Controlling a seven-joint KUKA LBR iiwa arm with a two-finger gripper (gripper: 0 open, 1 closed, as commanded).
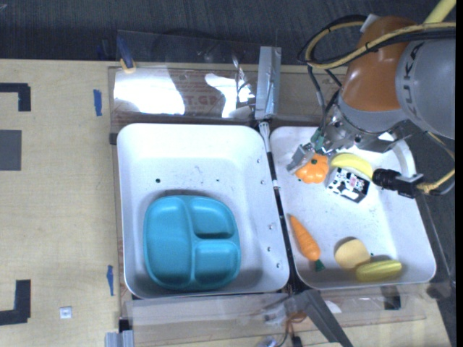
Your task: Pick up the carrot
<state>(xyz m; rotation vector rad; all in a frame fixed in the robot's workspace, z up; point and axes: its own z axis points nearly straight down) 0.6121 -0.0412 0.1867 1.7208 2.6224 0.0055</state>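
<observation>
Looking at the right bin (427, 255), the carrot (304, 238) lies flat near its left wall, toward the front, slanted with its green stem end pointing at the front edge. Nothing is touching it, so it looks like an easy grab from above. The gripper (309, 154) hangs at the back of that bin, right over a small orange pepper-like fruit (313, 170) next to a banana (351, 163), well apart from the carrot. I can't tell whether it's spread or pinched from this angle. A yellowish potato-like thing (351, 252) and another yellow fruit (377, 269) sit near the front right corner. The left bin (137, 143) carries a blue divided tray (191, 241).
</observation>
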